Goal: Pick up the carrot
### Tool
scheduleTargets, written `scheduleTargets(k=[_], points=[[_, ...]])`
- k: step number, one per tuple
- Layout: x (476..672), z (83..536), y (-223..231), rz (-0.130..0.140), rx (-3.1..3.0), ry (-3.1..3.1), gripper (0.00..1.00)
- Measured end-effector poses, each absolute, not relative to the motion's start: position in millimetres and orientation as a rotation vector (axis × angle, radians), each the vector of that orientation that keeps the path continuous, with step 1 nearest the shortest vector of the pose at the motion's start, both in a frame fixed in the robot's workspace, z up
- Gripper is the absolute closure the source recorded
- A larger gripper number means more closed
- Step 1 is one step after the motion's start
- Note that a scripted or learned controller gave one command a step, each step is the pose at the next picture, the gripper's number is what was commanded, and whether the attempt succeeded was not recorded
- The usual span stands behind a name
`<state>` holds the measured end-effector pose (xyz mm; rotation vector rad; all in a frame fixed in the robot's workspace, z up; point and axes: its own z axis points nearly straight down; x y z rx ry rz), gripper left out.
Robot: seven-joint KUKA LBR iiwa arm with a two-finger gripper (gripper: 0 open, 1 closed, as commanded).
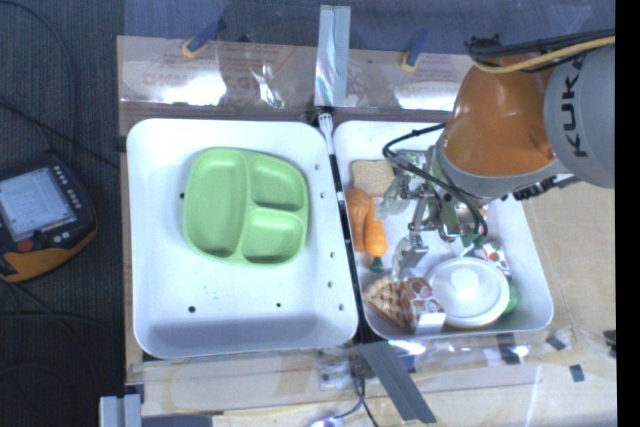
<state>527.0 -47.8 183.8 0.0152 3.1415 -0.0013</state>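
Observation:
The orange carrot (pixel 367 223) lies along the left wall of the right bin (pixel 535 260), its green end pointing toward the front. My gripper (pixel 418 233) hangs just to the right of it, below the arm's orange band, a short gap away from the carrot. Nothing is seen between the fingers, and cables and metal parts clutter the view around them.
A green divided plate (pixel 245 205) lies in the left bin (pixel 160 315). In the right bin sit a white round lid or cup (pixel 468 290), a waffle-like piece (pixel 392 300) at the front and a tan item (pixel 372 177) behind the carrot. A handheld pendant (pixel 40 210) lies far left.

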Motion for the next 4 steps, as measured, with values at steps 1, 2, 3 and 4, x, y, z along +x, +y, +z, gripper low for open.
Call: scheduleTargets(k=[1,2,3,4], points=[[537.4,108.7,-85.5,0.001,-0.182,3.131,0.0],[547.5,90.5,-97.9,0.005,-0.061,3.134,0.0],[522.4,92.0,-94.4,-0.001,0.263,3.106,0.0],[524.0,103.2,-94.3,-0.003,0.261,3.104,1.0]])
